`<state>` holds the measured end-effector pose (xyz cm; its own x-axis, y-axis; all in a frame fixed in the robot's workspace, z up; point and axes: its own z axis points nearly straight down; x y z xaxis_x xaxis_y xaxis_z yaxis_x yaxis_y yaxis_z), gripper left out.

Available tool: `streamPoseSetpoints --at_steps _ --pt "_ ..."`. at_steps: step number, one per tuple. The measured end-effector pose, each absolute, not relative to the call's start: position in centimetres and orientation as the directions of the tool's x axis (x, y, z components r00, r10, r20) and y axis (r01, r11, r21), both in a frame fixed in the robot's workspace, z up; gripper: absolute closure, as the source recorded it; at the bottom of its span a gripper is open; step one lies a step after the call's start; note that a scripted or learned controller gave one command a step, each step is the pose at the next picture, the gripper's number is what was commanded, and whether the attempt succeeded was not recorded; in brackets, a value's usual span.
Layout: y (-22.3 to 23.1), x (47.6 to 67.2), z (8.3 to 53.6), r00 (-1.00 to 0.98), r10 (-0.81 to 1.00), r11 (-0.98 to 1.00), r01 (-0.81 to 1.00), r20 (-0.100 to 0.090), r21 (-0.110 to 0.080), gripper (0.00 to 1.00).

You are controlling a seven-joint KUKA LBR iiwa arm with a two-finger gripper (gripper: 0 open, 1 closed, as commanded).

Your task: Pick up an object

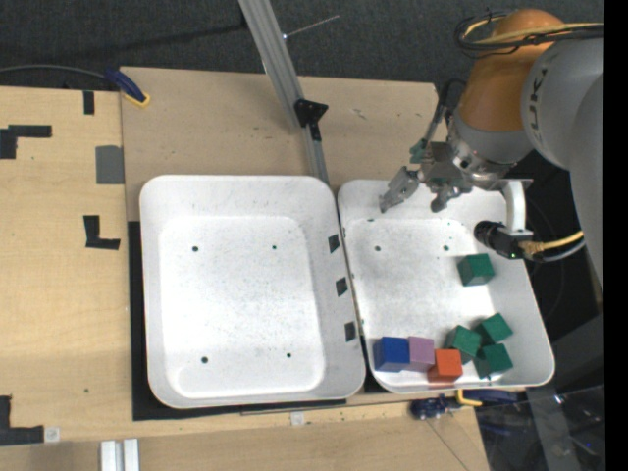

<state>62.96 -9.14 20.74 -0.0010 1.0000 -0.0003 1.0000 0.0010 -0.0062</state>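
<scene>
Seven blocks point(446, 346) lie below the spread-fingered hand point(420, 194).

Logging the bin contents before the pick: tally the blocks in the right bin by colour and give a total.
Green blocks: 4
Blue block: 1
Purple block: 1
Orange block: 1
Total: 7, all in the right bin.
</scene>
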Motion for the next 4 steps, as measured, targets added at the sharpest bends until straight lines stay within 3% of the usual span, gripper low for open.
streamPoseSetpoints --at_steps 2,3,4 --pt "-9.5 63.0 10.1 -0.001 1.0 0.001 1.0 -0.001 -0.007 0.0" --pt "-9.4 63.2 11.5 -0.003 1.0 0.003 1.0 0.0 -0.002 1.0" --pt "-9.5 63.1 15.8 -0.001 1.0 0.001 1.0 0.0 0.003 1.0"
